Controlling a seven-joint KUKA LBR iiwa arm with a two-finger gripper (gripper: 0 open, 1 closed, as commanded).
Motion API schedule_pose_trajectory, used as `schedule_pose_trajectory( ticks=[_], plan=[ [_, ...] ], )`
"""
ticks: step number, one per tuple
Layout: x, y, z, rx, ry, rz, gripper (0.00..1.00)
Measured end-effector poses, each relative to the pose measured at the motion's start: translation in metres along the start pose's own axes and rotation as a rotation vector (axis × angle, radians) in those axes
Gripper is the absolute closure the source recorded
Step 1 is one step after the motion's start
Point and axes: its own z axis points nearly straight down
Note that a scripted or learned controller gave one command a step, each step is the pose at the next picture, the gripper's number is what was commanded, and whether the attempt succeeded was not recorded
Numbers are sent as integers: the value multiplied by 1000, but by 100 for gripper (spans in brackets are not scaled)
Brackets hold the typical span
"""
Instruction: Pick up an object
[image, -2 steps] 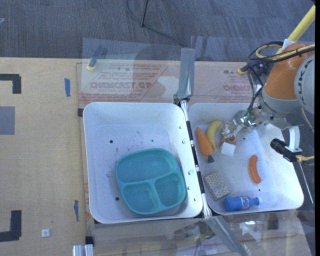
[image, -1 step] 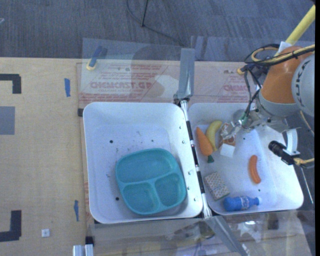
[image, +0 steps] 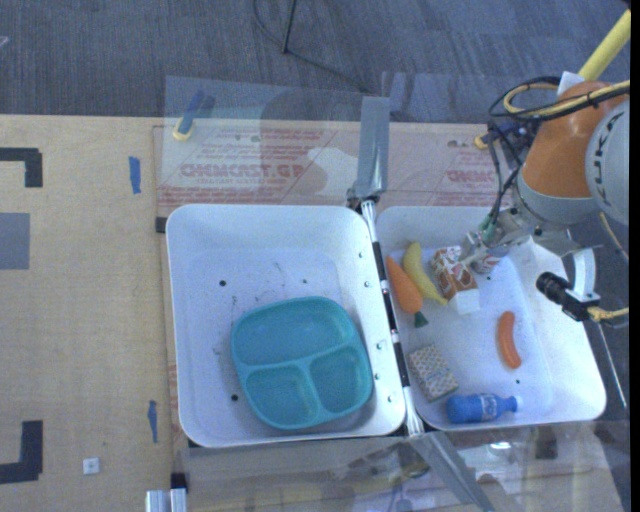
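Right bin (image: 585, 400): open floor at centre; carrot (image: 404, 284), banana (image: 424, 272), carton (image: 453, 272) crowd ten o'clock, seemingly touching; sausage (image: 510, 340) three o'clock; bottle (image: 482, 406), patterned block (image: 433, 371) six to seven o'clock.

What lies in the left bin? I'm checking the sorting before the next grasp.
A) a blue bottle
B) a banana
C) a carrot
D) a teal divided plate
D: the teal divided plate lies alone in the left bin; the bottle, carrot and banana lie in the right bin.

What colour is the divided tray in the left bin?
Teal tray, seen in the camera view.
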Motion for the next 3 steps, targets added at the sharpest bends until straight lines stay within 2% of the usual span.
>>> schedule_pose_trajectory(
  ticks=[1,2,3],
  plan=[
    [1,-1,3,5,3,0,0],
    [-25,-31,36,25,31,-142,0],
    [-4,-114,33,27,24,-101,0]
  ],
)
